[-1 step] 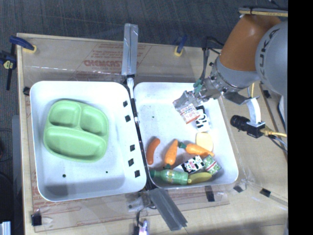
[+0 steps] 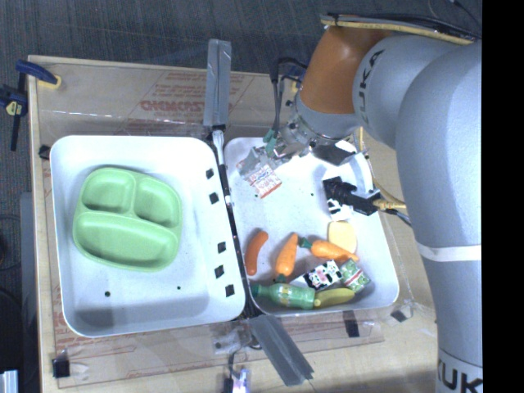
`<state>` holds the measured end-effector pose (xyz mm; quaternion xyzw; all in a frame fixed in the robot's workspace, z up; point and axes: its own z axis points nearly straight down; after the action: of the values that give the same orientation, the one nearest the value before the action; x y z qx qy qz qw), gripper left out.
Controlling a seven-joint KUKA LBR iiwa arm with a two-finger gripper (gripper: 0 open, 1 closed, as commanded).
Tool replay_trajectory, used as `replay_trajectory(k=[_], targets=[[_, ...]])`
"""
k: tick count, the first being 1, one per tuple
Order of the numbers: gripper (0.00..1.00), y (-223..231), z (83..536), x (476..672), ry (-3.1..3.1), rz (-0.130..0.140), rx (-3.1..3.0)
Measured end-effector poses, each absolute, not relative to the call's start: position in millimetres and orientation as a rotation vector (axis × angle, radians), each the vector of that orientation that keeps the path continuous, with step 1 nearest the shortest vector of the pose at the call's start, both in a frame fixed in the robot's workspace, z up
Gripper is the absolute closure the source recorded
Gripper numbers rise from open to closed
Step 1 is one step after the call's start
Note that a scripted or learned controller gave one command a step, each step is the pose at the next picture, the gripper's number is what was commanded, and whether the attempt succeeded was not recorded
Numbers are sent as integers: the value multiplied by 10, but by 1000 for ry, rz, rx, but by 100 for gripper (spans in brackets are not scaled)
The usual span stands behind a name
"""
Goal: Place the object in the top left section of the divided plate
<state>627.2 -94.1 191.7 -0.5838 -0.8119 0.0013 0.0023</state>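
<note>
The green divided plate (image 2: 127, 217) lies in the left bin (image 2: 192, 301); its top left section (image 2: 109, 190) holds nothing. My gripper (image 2: 268, 155) hangs low over the far left corner of the right bin (image 2: 383, 256), below the orange wrist band (image 2: 336, 68). A small red-and-white packet (image 2: 268, 184) lies just under and in front of it; whether they touch I cannot tell. The arm hides the bin's far right part.
Toys crowd the near part of the right bin: an orange sausage (image 2: 256, 250), two carrots (image 2: 286, 255), a yellow wedge (image 2: 343, 236), a green bottle (image 2: 282, 295) and a black-and-white piece (image 2: 325, 277). A grey divider bar (image 2: 218, 84) runs between the bins.
</note>
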Motion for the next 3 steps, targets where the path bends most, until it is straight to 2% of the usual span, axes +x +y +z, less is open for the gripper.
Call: replay_trajectory(k=[1,2,3], targets=[[100,131,1924,6568,-2903,1,-1205],[100,872,1915,6442,-3007,4,-897],[100,1779,1713,6384,-3014,2,-887]])
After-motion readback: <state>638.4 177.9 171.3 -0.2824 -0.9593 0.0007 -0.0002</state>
